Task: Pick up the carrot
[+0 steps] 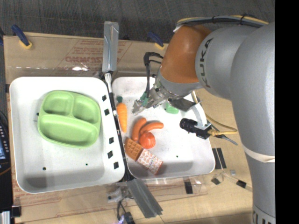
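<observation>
Camera view: carrot (122, 115) lies in right bin (196, 155), against its left wall, untouched. Sausages (145, 126) and tomato (147, 139) just right of it. Tool (141, 104) hovers close by, slightly farther; grip state cannot be told. Judged: pickup not yet done.

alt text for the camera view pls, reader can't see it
A grey arm reaches from the right over the right bin, its tool hovering near a carrot by the bin's left wall. Sausages, a tomato, a waffle and a packet lie nearby; the left bin holds a green divided plate.
</observation>
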{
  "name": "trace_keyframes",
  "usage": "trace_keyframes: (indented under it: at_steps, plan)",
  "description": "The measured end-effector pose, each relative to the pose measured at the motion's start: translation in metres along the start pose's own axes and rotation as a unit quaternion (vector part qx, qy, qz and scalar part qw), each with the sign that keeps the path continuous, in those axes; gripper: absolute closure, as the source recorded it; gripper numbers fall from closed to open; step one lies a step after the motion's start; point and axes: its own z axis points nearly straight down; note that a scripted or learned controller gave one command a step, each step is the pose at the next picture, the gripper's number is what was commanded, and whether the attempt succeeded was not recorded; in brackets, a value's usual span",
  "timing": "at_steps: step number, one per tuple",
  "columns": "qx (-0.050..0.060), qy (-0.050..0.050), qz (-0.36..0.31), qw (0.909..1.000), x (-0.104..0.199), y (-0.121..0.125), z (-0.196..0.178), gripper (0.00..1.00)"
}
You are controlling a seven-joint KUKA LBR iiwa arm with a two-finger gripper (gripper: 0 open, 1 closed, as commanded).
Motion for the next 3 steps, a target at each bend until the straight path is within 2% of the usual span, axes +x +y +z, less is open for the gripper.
trace_keyframes:
  at_steps: [1, 2, 3]
  plan:
    - [0.002, 0.001, -0.047, 0.9989, 0.023, -0.001, 0.001, 0.00]
    - [0.002, 0.001, -0.123, 0.9925, -0.041, -0.023, 0.066, 0.00]
    - [-0.001, -0.001, -0.216, 0.9763, -0.046, 0.029, -0.001, 0.00]
